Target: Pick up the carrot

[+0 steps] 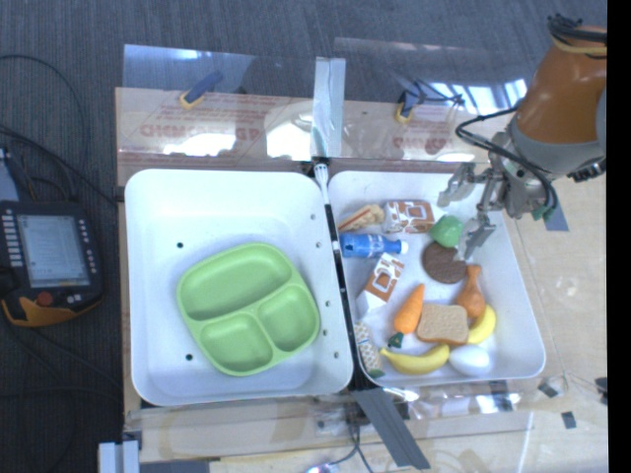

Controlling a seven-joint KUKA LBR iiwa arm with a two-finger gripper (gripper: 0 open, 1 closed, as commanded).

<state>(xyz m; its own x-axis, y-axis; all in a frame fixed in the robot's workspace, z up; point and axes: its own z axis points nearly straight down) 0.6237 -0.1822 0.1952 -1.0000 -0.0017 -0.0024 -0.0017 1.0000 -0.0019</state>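
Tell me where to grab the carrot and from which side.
Grip the carrot across its thick orange middle, coming straight down from above. It lies flat and slanted, green tip toward the banana, bread slice at its right, a small carton at its left. Its narrow width probably suits the gripper.

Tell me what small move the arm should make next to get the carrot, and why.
Probably shift the gripper toward the view's lower left and down. It hangs over the right bin beside the green ball, while the carrot lies further along, against the bread slice and above the banana.
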